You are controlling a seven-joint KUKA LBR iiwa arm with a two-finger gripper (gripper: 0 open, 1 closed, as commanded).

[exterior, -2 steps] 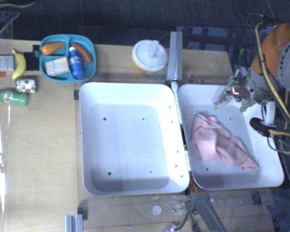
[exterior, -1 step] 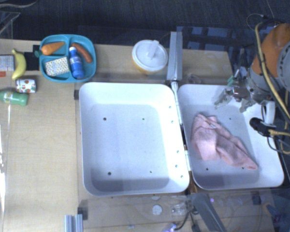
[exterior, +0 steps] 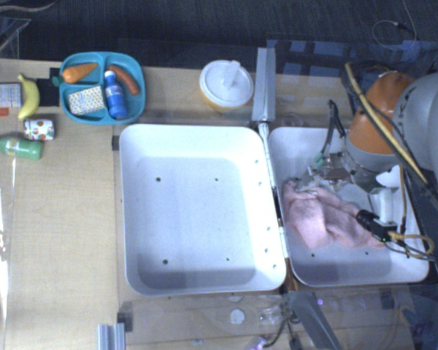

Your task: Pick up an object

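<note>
A crumpled pink cloth [exterior: 325,217] lies in the right white bin [exterior: 336,268], spread across its middle. My gripper [exterior: 323,170] hangs low over the far part of that bin, just above the cloth's upper edge. The grey arm with its orange band [exterior: 376,111] reaches in from the right and hides the bin's far right corner. Whether the gripper touches the cloth cannot be made out.
The left white bin [exterior: 197,210] sits beside the right one. Behind the bins stand a yellow cup with a white lid [exterior: 226,84] and a blue tray of toy food [exterior: 102,87]. A banana [exterior: 29,97], a small can [exterior: 39,129] and a green bottle [exterior: 14,146] lie at far left.
</note>
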